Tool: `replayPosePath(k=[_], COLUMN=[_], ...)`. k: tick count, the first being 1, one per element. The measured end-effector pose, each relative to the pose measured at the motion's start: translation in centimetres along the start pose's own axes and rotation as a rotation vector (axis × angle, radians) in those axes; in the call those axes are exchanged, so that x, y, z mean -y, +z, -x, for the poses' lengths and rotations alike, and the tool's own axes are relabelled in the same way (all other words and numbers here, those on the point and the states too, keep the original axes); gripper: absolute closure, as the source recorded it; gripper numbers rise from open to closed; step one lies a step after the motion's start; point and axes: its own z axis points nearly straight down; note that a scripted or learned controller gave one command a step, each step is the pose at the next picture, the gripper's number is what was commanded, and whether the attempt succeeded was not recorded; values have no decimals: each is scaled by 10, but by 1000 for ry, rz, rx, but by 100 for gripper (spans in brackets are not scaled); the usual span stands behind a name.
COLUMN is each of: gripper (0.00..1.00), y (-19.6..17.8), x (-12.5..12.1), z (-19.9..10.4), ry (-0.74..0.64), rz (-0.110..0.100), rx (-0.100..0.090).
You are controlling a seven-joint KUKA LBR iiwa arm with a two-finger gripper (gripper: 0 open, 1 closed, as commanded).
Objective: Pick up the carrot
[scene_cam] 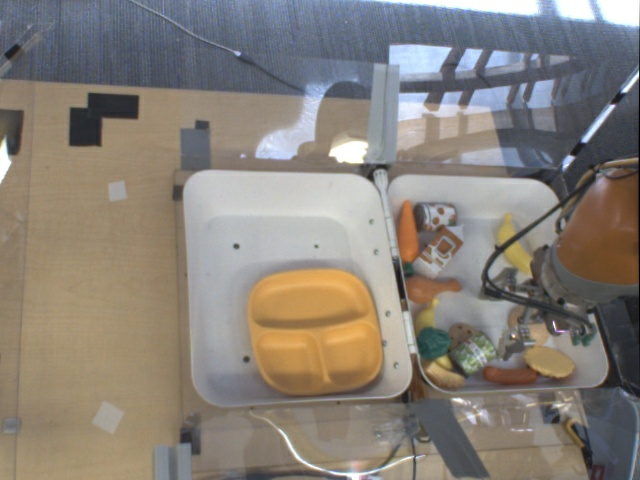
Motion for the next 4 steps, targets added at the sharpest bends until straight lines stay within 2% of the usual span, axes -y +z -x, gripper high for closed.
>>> replayPosePath(k=[1,2,3,4], gripper=[100,100,100,100], y=[-12,-15,-104,-87], x=[-1,34,35,18], z=[3,5,51,45], ry=[-8,-208,-848,-1384], rz=[-1,3,6,13], rx=[6,-9,-5,-5])
